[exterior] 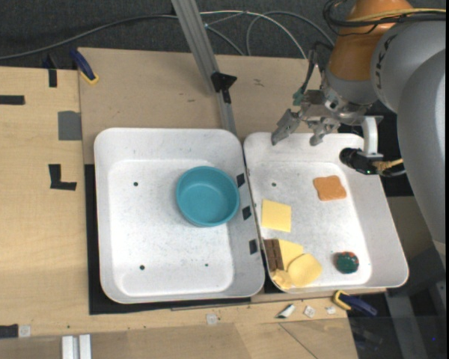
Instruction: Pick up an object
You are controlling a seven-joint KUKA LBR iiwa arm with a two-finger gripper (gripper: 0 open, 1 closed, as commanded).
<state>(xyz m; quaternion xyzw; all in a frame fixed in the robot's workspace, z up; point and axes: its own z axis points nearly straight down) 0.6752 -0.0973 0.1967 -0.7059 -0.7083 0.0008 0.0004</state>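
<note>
Over the right bin's [374, 200] far rim, the spread, empty jaws hang well apart from the orange slice [330, 188].

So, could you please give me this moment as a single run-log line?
pincer: open, holding nothing, above right bin's far edge | right bin: orange piece, yellow square, green object | left bin: blue bowl
</note>
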